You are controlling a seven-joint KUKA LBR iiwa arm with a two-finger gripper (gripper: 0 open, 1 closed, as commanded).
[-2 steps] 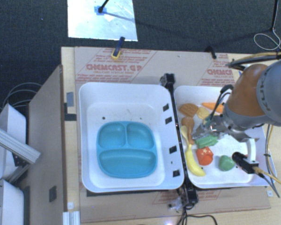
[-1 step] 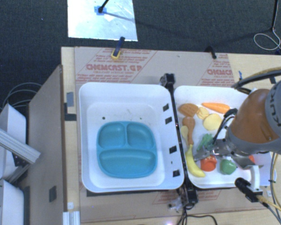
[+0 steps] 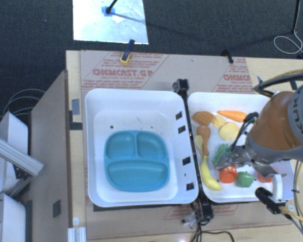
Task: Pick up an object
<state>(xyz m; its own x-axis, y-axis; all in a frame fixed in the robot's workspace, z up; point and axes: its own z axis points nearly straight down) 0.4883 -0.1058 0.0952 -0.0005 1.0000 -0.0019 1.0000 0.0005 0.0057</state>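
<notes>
jaws (image 3: 221, 160) low in right bin (image 3: 252, 101), can't tell grip | toy food crowds its left wall | left bin (image 3: 98, 110): just a blue tray (image 3: 137, 160), roomy edges

Plastic, board and metal sheen around the two white bins

The left bin (image 3: 141, 97) is showing smooth, slightly glossy white plastic, and the blue divided tray (image 3: 137, 160) inside it is looking like matt plastic. Right of that bin, the toy banana (image 3: 208, 175), carrot (image 3: 232, 115) and tomato (image 3: 228, 174) are gleaming like smooth moulded plastic. Behind it, the bench (image 3: 156, 67) is appearing as pale matt board with red print. The arm's orange band (image 3: 272, 122) is shining glossy.
</notes>
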